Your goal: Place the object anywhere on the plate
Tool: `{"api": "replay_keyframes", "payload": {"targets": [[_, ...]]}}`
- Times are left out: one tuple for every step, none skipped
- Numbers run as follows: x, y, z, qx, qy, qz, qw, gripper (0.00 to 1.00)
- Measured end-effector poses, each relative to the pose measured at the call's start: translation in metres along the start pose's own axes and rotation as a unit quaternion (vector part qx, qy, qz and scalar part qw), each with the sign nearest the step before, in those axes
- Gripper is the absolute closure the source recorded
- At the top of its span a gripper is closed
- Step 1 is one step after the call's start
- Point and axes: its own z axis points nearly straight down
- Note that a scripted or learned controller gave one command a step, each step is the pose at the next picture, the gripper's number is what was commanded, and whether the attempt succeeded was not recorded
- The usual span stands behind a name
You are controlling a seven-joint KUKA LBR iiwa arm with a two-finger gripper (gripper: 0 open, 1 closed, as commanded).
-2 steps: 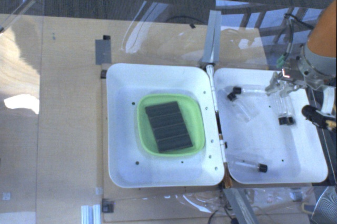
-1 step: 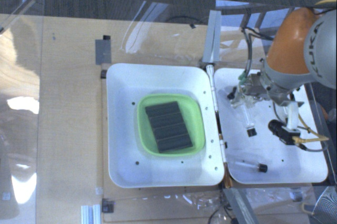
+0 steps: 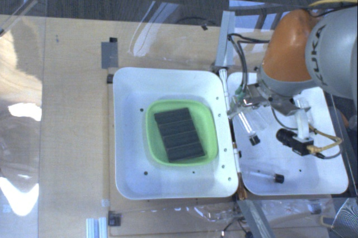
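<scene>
A green square plate [image 3: 152, 141] rests in the middle of the left bin [image 3: 126, 119]. A dark grey ribbed block [image 3: 179, 134] lies flat on it, slightly turned. My gripper [image 3: 244, 110] hangs low over the left edge of the right bin [image 3: 330, 178], close to the wall between the two bins. Just below it lies a small clear tube with a black cap [image 3: 251, 134]. Whether the gripper touches the tube is unclear from this angle. The arm's orange band [image 3: 288, 47] hides the back part of the right bin.
A second clear tube with a black tip [image 3: 267, 176] lies near the right bin's front edge. A metal post [image 3: 225, 41] stands behind the gap between the bins. A small grey bracket [image 3: 109, 53] sits on the bench, back left.
</scene>
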Motion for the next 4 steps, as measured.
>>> {"api": "replay_keyframes", "payload": {"targets": [[0.0,0.0,0.0,0.0,0.0,0.0,1.0,0.0],[-0.088,-0.023,-0.08,-0.002,-0.002,0.06,0.9982,0.0],[-0.132,-0.061,-0.09,-0.002,-0.002,0.023,0.9997,0.0],[-0.18,-0.059,-0.031,0.0,-0.002,-0.003,1.0,0.0]]}}
